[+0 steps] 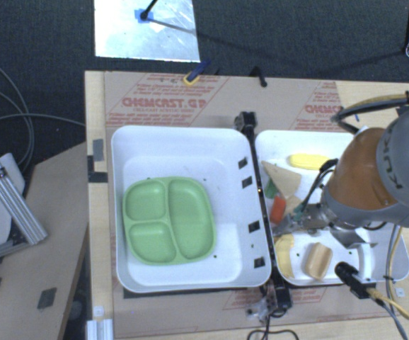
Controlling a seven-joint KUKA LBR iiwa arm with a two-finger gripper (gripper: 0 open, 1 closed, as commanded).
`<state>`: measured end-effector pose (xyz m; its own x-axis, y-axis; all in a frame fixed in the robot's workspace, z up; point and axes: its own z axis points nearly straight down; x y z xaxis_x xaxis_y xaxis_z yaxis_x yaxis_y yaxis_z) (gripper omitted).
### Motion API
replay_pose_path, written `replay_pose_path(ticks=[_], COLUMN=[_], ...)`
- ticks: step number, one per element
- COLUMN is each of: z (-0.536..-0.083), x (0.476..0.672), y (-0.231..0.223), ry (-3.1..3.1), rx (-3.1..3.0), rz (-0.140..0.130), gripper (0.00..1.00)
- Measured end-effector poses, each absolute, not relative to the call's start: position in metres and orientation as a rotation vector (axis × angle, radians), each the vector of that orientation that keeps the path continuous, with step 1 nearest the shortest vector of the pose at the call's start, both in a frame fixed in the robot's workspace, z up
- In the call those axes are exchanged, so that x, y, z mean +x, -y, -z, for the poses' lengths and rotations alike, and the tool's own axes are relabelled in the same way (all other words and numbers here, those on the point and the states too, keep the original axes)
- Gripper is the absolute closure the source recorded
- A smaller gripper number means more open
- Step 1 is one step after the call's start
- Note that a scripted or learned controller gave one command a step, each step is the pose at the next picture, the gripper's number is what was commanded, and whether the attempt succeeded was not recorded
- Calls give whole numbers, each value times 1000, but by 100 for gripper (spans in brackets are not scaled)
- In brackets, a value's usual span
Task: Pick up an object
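Holding green divided plate: left bin | right bin: yellow, red, tan items | hand: grip unclear

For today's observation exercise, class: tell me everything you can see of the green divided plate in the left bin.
The green divided plate is pale green with a matte, plastic look and a rounded-rectangle outline. Raised ridges split it into three compartments: two on its left, one above the other, and one long one on its right. It lies flat, right side up and slightly turned, on the floor of the left white bin, nearer that bin's left and front walls.
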<state>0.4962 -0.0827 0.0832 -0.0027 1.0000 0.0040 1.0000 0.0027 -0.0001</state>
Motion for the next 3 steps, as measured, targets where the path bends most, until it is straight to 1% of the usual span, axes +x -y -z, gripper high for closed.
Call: replay_pose_path(ticks=[1, 2, 3], z=[-98, -190, -230], x=[497, 515, 547], y=[86, 22, -93], ry=[2224, 2239, 2241], rx=[-2222, -2213, -2205], rz=[4, 15, 15], gripper=[100, 100, 100])
